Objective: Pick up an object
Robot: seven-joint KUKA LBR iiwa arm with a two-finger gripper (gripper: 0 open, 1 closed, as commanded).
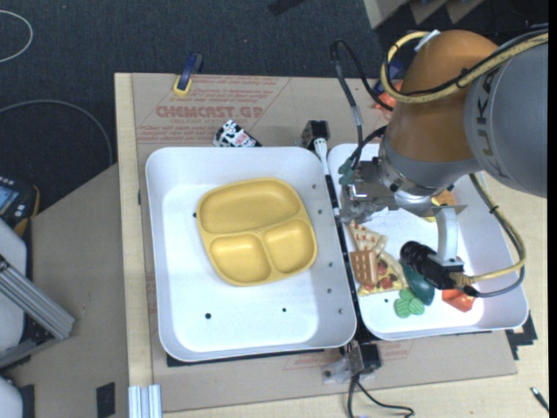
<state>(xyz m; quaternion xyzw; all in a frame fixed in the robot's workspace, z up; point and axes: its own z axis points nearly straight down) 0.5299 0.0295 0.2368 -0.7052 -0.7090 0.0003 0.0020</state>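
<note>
Toy pizza slice (370, 259), flat, in right bin (489, 233)

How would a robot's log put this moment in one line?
gripper: low over right bin, by pizza toy | held: nothing seen | left bin: yellow plate | pick: not yet

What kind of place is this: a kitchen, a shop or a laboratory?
Most likely a robotics laboratory. A robot arm reaches over two white bins on a bench: the left bin holds a yellow tray, the right bin small items. Loose cables run around.
</note>
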